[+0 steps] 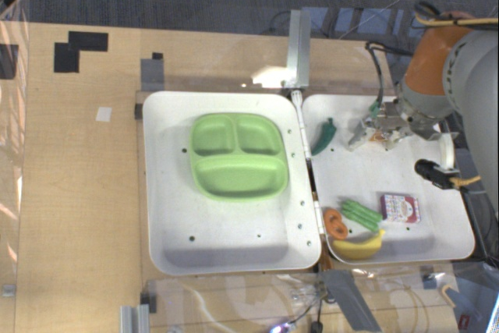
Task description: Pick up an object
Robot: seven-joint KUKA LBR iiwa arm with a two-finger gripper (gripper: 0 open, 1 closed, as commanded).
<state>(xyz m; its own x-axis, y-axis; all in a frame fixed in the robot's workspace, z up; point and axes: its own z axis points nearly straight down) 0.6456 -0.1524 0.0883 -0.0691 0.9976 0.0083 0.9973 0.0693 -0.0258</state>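
Objects for picking are all sitting in the right bin (405,246), and as far as the shot shows, none of them is off the floor yet, so the pick looks not done.

Starting nearest the camera: a banana (359,247) lies along the right bin's near edge, close to its near-left corner. Just beside it toward the left wall is a small orange piece (336,223), carrot-ish, touching or nearly touching the banana. A bundle of green beans (361,213) rests at a slant right behind the banana. Next to that, toward the middle of the bin, is a small pink-and-white packet (400,208), lying flat.

Over in the left bin (168,238), a green divided plate (238,155) sits about in the middle, with nothing in its compartments.

Further back, a dark green pepper-looking thing (324,135) lies against the right bin's left wall, toward the far side.

Farthest back, the gripper (377,131) hangs low over the far part of the right bin, well apart from the banana group. Something orange shows around the tips, but it's too small to say what. Whether the jaws are open, closed or gripping, can't tell from here. So the grab and the lift are both probably still to come.
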